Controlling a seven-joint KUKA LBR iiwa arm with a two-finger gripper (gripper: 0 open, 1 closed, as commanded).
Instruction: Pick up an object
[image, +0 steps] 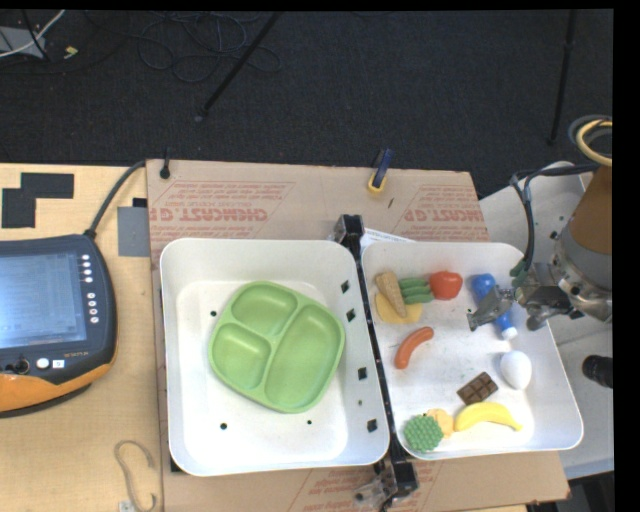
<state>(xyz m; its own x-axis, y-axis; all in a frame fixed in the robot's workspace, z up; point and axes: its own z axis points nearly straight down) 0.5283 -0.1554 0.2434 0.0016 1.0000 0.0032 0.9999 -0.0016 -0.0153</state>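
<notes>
Blue toy (483, 285) and white egg (515, 369) lie in the right bin (560, 425), nearest the gripper (505, 312), which hangs low over that bin's right side; whether its fingers are spread I cannot tell. A clean try would centre over one lone item, such as the egg, clear of the chocolate (477, 388), before closing

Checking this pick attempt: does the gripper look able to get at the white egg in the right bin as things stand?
Probably yes. The egg lies apart from the chocolate piece and banana, uncovered, and the gripper sits just beyond it near the blue object.
</notes>
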